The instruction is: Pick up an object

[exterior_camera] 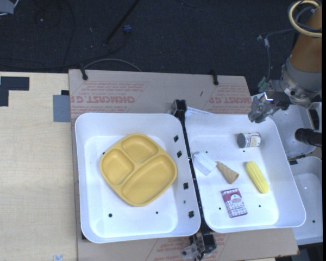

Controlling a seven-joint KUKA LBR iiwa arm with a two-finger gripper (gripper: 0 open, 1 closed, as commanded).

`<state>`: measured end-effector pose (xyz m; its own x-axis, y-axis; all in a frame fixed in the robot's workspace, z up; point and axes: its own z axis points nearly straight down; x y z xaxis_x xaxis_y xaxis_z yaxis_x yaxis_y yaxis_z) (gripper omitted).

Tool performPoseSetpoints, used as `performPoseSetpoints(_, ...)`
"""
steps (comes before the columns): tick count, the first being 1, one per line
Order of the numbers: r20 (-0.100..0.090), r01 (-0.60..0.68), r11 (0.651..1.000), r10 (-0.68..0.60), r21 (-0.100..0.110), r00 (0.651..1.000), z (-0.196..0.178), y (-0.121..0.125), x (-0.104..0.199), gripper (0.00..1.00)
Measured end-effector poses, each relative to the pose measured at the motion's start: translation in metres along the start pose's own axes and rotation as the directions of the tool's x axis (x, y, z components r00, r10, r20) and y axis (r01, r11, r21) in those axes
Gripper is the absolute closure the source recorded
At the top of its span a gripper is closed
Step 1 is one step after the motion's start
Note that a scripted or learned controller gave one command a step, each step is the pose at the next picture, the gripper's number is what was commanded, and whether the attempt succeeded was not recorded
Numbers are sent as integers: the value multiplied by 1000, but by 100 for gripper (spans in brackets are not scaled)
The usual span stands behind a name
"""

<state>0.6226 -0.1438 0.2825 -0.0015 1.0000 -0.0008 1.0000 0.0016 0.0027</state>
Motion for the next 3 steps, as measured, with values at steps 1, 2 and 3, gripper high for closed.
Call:
performPoseSetpoints(1,-2,1,1000,-1,7,1000,6,-20,41,100)
performPoseSetpoints(2,-2,3,1000,-2,8,1000,7,-40,93,100)
performPoseSetpoints(3,-3,3,1000,-3,8,1000,7,-52,144,100)
